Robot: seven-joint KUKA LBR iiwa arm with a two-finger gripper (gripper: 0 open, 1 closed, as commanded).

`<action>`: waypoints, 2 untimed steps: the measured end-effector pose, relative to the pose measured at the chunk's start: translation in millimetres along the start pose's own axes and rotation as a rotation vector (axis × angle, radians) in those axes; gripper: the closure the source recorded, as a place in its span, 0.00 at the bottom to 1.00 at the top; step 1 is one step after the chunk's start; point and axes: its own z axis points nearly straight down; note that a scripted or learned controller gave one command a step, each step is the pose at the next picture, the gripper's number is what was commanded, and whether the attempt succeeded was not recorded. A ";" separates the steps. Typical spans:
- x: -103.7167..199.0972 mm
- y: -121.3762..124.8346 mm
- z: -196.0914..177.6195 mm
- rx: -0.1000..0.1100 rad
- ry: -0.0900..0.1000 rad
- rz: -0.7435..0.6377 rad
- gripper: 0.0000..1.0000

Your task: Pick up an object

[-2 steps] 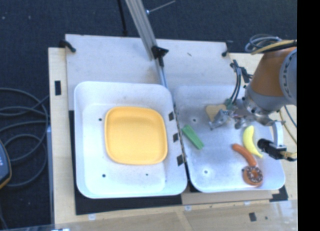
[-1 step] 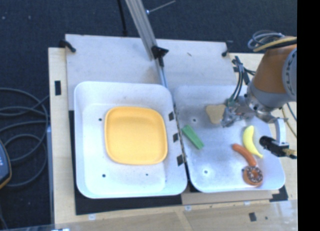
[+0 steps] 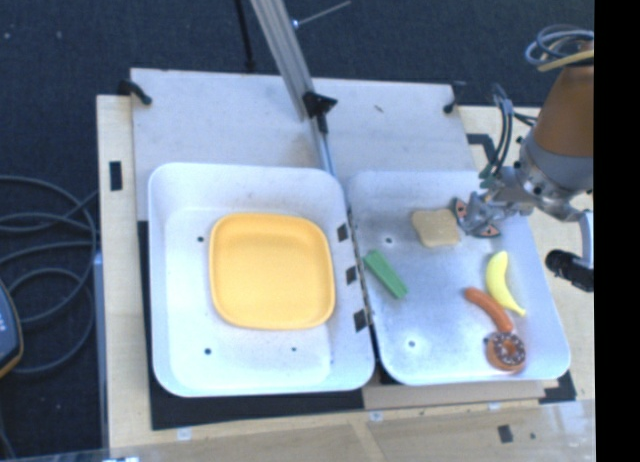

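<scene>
Presently catalogued, right bin first.

Right shallow white bin [image 3: 400, 350]: holds five items, all lying flat on its floor.
- Pale tan, roughly square slab like a slice of bread [image 3: 436, 228]: upper middle of bin, edges slightly skewed to the bin walls, no marked long axis. Just beside the gripper, on its left.
- Green oblong block [image 3: 385, 275]: near the bin's left wall, long axis diagonal, from upper left to lower right.
- Yellow toy banana [image 3: 504, 282]: right part of bin, long axis near vertical in view, curved, lower tip bending toward the right.
- Orange-red sausage-shaped piece [image 3: 489, 308]: just beside the banana's lower end, long axis diagonal, upper left to lower right.
- Brown ring doughnut with speckled top [image 3: 505, 350]: lower right corner, just below the sausage piece.

Two-finger gripper [image 3: 478, 218]: grey, low over the bin's upper right area; whether the fingers are apart or together, cannot tell. Grey arm with orange band [image 3: 565, 120] entering from the right.

Left shallow white bin [image 3: 180, 190]: contains a yellow square plastic plate with rounded corners [image 3: 271, 270], centred.

Surface and room: pale wooden bench [image 3: 115, 390] under both bins, white board [image 3: 220, 120] behind them; slanted metal rail [image 3: 280, 35] rising from between the bins toward the upper left; dark carpet [image 3: 100, 10] around; black cables [image 3: 40, 250] at left.
</scene>
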 end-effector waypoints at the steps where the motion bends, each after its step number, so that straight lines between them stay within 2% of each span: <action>1: -0.7 0.6 -25.1 0.003 0.001 0.000 1.00; 2: 52.3 11.7 -35.9 0.004 0.002 -0.005 1.00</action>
